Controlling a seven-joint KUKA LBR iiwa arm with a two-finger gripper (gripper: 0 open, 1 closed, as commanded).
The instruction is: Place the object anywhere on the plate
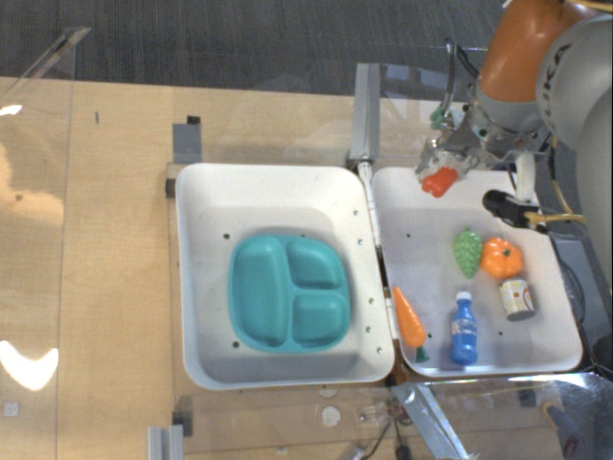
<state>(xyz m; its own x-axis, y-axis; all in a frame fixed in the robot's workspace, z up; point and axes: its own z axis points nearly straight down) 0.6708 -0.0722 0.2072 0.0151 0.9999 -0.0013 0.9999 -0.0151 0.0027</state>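
My tool (pixel 446 161) hangs over the far left corner of the right bin (pixel 556 353), at the upper right of the camera view, below the orange band of my grey arm (pixel 536 46). A small red-orange object (pixel 439 182) sits right at the tool's tip, tilted and seemingly raised above the bin floor; it looks to be pinched between my fingers, closed down narrowly on it, though the fingers themselves are small and hard to make out. Further into the right bin lie several other things: a green bumpy item (pixel 467 252) near the middle, a small orange pumpkin (pixel 502 258) just beside it on the right, a little white can (pixel 517 299) near the pumpkin toward the front, a blue bottle (pixel 464 330) with a white cap lying near the front edge, and an orange carrot (pixel 409 320) with a green tip resting along the bin's left wall. The left bin (pixel 201 286) touches the right bin along their shared edge, and in its middle rests the teal plate (pixel 289 291), divided into three compartments. The plate is well apart from my tool and the red-orange object. Both bins sit on a pale wooden worktop (pixel 96 257).
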